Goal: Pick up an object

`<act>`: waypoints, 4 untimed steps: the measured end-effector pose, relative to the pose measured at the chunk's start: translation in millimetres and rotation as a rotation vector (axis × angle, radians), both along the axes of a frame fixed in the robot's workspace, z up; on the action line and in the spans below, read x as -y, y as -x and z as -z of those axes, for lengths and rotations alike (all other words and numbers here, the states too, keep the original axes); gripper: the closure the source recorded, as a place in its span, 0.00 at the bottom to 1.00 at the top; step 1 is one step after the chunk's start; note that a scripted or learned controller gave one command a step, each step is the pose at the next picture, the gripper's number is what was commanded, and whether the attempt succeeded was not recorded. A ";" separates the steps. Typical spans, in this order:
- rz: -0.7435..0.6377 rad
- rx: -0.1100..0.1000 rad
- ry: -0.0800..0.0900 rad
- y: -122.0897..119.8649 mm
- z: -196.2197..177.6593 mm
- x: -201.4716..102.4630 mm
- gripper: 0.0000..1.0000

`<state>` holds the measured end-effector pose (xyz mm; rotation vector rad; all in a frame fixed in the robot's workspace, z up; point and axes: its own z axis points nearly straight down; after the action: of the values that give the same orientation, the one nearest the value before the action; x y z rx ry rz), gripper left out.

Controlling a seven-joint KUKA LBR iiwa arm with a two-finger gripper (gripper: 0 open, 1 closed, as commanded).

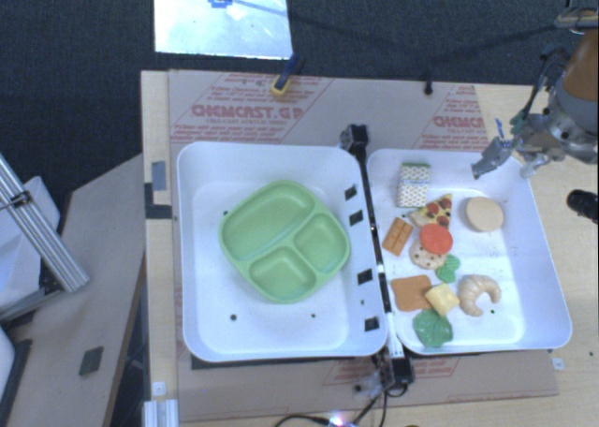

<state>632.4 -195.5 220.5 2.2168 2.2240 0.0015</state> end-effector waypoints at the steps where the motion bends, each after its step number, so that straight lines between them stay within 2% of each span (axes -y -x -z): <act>1: 0.000 -0.003 0.000 1.0 41.5 -1.9 0.00; 2: 0.002 -0.004 -0.001 7.7 98.8 4.2 0.00; 3: 0.001 0.006 0.003 4.8 133.2 4.9 0.00; 4: 0.000 0.013 0.003 2.5 119.0 4.7 1.00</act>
<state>629.9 -200.1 101.4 2.2082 2.2161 0.0127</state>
